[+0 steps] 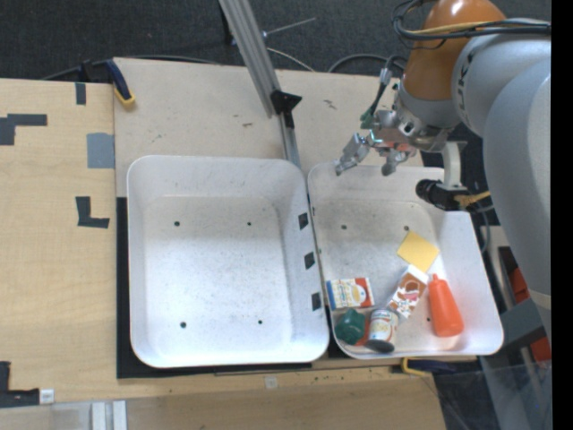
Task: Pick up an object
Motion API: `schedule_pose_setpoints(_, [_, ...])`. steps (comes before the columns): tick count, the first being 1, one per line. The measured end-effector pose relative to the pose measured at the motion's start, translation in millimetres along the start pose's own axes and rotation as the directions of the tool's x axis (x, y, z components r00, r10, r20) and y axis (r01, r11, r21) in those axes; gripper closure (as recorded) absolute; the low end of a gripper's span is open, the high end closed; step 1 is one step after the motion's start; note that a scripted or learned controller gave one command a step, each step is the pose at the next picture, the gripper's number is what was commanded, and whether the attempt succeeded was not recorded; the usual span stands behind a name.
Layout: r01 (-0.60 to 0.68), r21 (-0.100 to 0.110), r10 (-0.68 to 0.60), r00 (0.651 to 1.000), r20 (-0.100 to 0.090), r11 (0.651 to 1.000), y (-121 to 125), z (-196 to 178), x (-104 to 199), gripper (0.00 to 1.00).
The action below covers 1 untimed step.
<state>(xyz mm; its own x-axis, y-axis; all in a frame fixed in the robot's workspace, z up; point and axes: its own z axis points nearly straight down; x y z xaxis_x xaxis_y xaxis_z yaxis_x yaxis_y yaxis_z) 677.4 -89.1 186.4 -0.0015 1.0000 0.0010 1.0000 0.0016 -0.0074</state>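
My desk (54, 267) looked like pale, matt wood. Both bins, the left (143, 240) and the right (358, 204), seemed smooth white plastic, speckled with dark flecks. My orange band (452, 12) shone glossy. The orange bottle (443, 307) looked like smooth plastic, the yellow square (418, 250) matt.

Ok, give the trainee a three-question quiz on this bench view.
1. True or false: the pincer holds the yellow block.
2. Which bin holds the items? A) left bin B) right bin C) both
3. Fill in: the orange bottle lies against the right bin's ____ wall.

Key: 1 false, the pincer hangs above the right bin's far rim with nothing between its fingers. 2 B. 3 right.
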Motion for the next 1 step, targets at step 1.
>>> schedule_pose_setpoints(1, [0.001, -0.006, -0.001, 1.0, 0.002, 1.0, 1.1, -3.8, -0.2, 0.0])
